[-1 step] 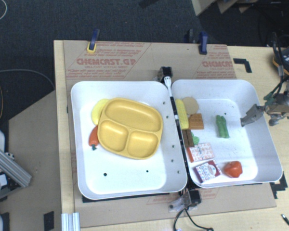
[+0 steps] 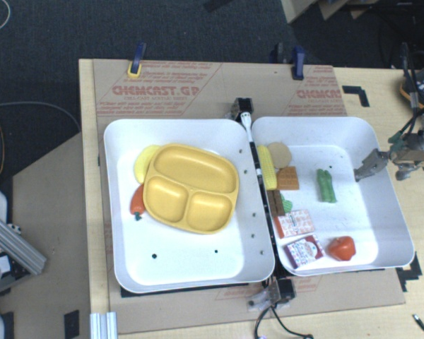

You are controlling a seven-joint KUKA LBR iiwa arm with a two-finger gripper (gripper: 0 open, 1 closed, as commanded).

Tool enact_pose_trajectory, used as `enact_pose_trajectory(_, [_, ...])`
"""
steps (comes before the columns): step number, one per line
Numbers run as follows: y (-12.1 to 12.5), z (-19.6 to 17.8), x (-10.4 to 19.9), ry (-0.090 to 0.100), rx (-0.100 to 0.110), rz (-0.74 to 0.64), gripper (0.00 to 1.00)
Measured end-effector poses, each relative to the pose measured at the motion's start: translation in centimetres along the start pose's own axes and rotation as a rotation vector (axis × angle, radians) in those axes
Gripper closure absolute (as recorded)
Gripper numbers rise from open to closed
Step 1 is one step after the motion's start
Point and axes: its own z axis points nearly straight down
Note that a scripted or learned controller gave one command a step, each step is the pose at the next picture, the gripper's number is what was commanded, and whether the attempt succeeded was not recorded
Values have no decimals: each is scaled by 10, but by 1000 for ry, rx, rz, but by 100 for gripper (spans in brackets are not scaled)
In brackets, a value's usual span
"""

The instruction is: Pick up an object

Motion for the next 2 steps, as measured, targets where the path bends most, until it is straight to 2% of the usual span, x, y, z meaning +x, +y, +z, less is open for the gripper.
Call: enact_pose_trajectory(2, [5, 124, 6, 3, 6, 0, 0])
